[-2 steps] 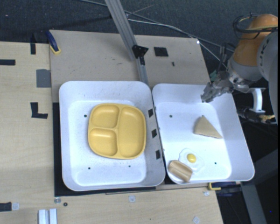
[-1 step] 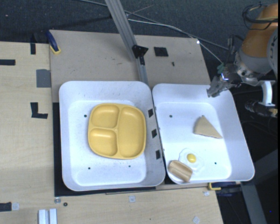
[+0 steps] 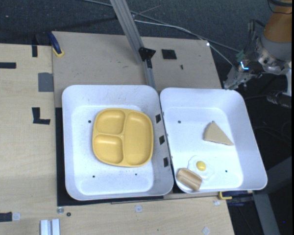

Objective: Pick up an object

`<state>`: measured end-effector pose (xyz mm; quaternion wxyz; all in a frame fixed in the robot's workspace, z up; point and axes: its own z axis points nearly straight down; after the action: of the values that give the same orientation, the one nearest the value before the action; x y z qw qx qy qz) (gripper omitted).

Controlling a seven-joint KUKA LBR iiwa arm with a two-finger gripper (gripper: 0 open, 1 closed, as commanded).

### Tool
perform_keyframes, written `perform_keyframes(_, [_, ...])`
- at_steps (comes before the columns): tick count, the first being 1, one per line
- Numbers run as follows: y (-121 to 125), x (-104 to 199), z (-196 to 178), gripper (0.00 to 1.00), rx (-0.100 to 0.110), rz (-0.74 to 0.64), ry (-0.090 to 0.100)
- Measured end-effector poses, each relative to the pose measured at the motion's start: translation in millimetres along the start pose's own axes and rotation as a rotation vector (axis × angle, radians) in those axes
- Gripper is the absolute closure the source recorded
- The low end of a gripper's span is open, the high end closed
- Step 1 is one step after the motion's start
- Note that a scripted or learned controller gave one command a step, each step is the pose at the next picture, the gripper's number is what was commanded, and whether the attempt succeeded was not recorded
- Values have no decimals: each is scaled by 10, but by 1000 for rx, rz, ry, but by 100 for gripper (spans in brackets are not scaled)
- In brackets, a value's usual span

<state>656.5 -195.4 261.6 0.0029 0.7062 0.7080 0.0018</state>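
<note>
Broadly, you are looking down on a tan desk [image 3: 108, 58] that carries two shallow white bins side by side, their inner rims touching along the middle. Your left bin [image 3: 78, 180] holds a yellow divided plate [image 3: 122, 137], lying flat near the bin's centre with three compartments: two smaller ones on its left side and one long one on its right. Your right bin [image 3: 186, 102] holds three smaller things. A tan wedge shaped like a slice [image 3: 216, 133] lies flat in the bin's right half, well apart from the rest. Down at the near edge a toy fried egg [image 3: 201, 167], white with a yellow yolk, lies just beside a small brown bread-like roll [image 3: 189, 178], and the roll sits against the bin's front-left corner, partly on the rim. A grey metal bar [image 3: 130, 26] slants down from the top of the view to the junction of the two bins. Your arm [image 3: 279, 28], with its orange band, sits at the upper right, outside the right bin and above its far corner. The jaws [image 3: 235, 80] hang over the dark area just past that corner, holding nothing, well away from every object; you cannot tell how far apart they stand.
</note>
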Motion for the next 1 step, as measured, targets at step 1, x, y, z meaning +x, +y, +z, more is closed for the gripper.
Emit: perform_keyframes(1, [-184, 426, 123, 100, 9, -1, 2])
